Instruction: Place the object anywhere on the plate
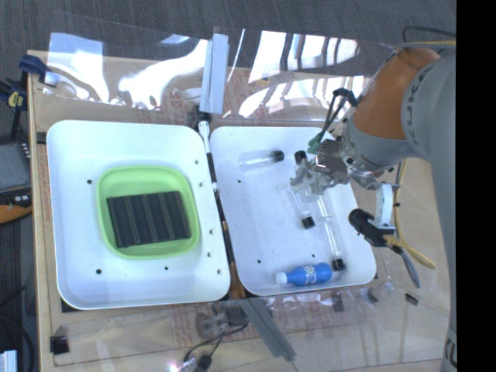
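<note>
Green plate (pixel 145 180) flat in left bin (pixel 66 208); capped clear tubes (pixel 257 160) and blue bottle (pixel 306 275) lie in right bin (pixel 260 239)

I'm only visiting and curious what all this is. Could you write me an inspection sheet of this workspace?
Surface: left bin and right bin, both white, side by side.
Job's things: green plate in the left bin, holding a dark ridged insert.
Clutter: in the right bin, a blue bottle lying at the near edge, a short clear tube, a long clear tube and a small black piece.
Grippers: tool over the right bin; grip cannot be told.
Cables: thin dark cable by the wrist; loose wire at the bench front.
Surroundings: grey carpet; shiny clear sheet behind the bins.
</note>
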Controlling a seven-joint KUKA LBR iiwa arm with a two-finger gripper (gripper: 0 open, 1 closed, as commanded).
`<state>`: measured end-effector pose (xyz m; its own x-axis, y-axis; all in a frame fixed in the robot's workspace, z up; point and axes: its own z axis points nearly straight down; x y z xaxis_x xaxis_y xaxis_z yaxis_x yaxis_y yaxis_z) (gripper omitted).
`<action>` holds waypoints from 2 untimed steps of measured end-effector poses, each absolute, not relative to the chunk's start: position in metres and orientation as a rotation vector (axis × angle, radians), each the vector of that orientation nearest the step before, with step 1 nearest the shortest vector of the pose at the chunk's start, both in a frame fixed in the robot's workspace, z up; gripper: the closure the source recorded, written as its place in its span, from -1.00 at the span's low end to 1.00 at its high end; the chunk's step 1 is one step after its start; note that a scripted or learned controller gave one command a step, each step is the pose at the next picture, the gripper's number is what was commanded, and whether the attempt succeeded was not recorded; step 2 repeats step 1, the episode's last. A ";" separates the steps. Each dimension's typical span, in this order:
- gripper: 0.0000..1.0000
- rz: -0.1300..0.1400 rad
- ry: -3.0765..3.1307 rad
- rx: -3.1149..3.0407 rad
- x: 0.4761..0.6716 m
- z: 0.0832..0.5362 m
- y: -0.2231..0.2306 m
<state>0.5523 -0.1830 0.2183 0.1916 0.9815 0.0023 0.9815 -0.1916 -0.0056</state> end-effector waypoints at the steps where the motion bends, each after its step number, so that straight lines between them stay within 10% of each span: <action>1: -1.00 0.003 -1.994 -2.421 0.552 0.218 -0.183; 2: -1.00 0.003 -1.994 -2.421 0.552 0.218 -0.183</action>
